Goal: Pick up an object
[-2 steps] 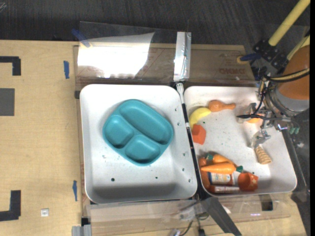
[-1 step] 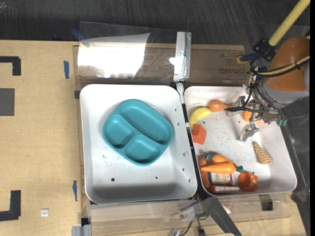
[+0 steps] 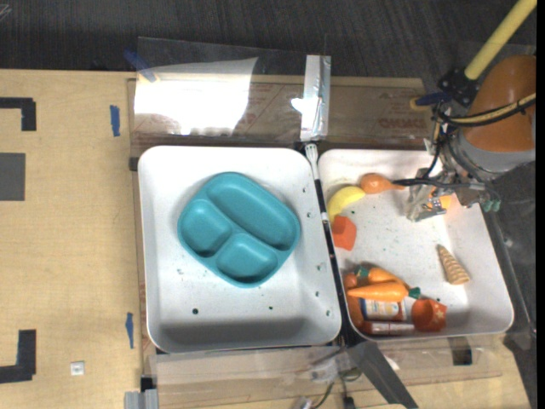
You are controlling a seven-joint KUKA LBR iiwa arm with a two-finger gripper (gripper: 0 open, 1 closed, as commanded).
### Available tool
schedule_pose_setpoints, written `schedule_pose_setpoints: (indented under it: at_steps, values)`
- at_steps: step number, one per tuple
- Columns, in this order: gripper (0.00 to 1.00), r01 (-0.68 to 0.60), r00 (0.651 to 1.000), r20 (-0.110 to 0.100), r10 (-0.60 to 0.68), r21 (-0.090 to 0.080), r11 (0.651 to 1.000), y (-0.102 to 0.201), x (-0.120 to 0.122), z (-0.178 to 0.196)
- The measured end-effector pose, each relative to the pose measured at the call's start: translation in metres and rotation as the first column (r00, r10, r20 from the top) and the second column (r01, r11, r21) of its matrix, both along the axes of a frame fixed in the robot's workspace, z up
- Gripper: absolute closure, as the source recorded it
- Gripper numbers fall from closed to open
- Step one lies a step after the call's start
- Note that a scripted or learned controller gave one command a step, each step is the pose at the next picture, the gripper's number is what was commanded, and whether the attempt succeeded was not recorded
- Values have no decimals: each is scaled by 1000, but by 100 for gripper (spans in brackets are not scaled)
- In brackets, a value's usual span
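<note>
Here, at the far left, the wooden bench (image 3: 60, 228) shows bare board with a few dark marks. Next comes the left bin (image 3: 162, 313), shallow and white, and in its middle lies a teal divided plate (image 3: 238, 227), rounded, with three compartments, set slightly askew.

Across the divider sits the right bin (image 3: 485, 254), which holds the loose objects. Nearest its left wall is a small orange-red block (image 3: 344, 232), with a yellow lemon-like piece (image 3: 346, 198) just above it and touching or nearly touching it. Beside the lemon, toward the bin's far wall, rests a rounded orange piece (image 3: 374, 182). Along the near wall a cluster lies packed together: a carrot-shaped orange toy (image 3: 380, 291) over a labelled bottle or can (image 3: 381, 308), with a red tomato-like piece (image 3: 429, 313) at the cluster's right end. Apart from these, toward the right wall, lies a tan ridged cone (image 3: 453, 264), tapering to a point at its upper left.

At the upper right the arm (image 3: 502, 109) reaches in, and its gripper (image 3: 430, 201) hangs low over the far right part of the bin, well clear of the cone and the cluster. The fingers are blurred among cables and glare, so whether they are spread or closed cannot be told, and nothing is visibly between them
</note>
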State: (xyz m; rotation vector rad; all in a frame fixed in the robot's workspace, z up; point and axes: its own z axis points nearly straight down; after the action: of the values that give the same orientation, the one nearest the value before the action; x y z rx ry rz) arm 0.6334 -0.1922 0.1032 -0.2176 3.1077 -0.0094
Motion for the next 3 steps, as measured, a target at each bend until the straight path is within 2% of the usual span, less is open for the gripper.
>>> schedule_pose_setpoints:
  at_steps: [1,2,3]
  values:
    - [100,7,1000,-5,-7,4,1000,61,38,112]
    - [100,-87,996,-19,87,2,996,-34,33,61]
    - [0,-91,996,-15,91,1,996,-31,35,64]
